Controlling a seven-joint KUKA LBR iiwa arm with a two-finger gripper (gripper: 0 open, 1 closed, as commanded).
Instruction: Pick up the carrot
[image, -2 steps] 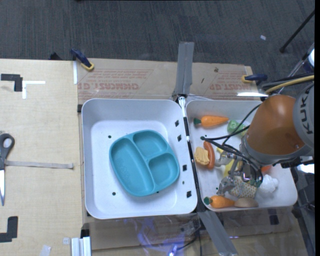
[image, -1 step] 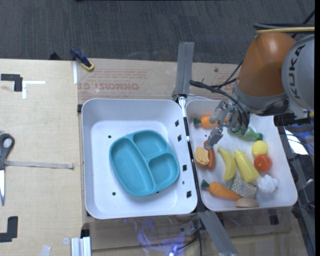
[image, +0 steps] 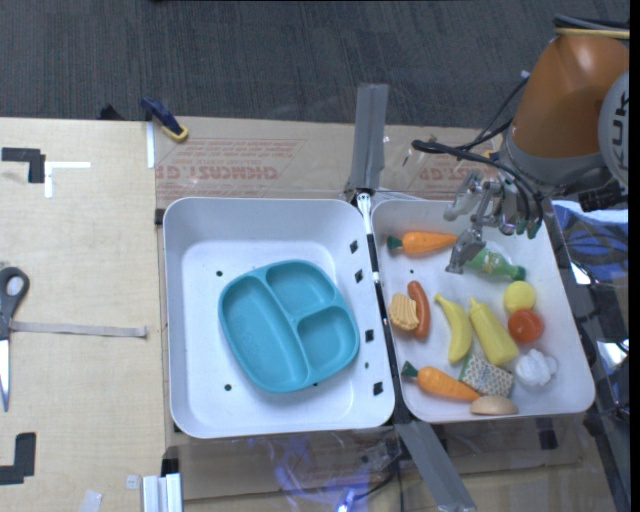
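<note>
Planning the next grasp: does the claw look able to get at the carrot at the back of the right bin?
Probably yes. The claw hangs just right of that carrot, which lies apart from the other toys with nothing on it; only the green bottle sits close.

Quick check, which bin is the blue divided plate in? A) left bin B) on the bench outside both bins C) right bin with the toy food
A: the blue divided plate lies flat inside the left bin, while the toy food, including a carrot near the pincer, sits in the right bin.
</note>
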